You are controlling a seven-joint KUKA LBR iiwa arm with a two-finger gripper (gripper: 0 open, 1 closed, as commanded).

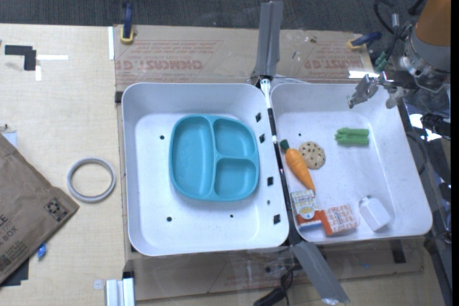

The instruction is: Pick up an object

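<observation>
Nearest me, right bin [412,154], front edge: carton [305,206], snack packet [340,219], white block [375,213], side by side and near one another. Behind them I log a carrot [299,167], lying slantwise by the bin's left wall, its upper end just beside a cookie [311,154]. Farther back, apart from the rest, a green piece [352,137] lies flat.

Left bin [136,175]: one blue tray [214,157] with three compartments, set near the middle.

Bench [57,111], left of the bins: tape ring [91,178]; brown box [25,215] at the left edge, partly out of frame. Cardboard sheet [193,54] runs behind both bins, held by a clip [127,33] at its left corner.

Arm: enters at upper right, orange band visible at the frame edge. Gripper [378,88] hangs over the right bin's back right corner, well apart from every item. I see nothing between its fingers; whether they are spread or closed I cannot tell from this angle.
</observation>
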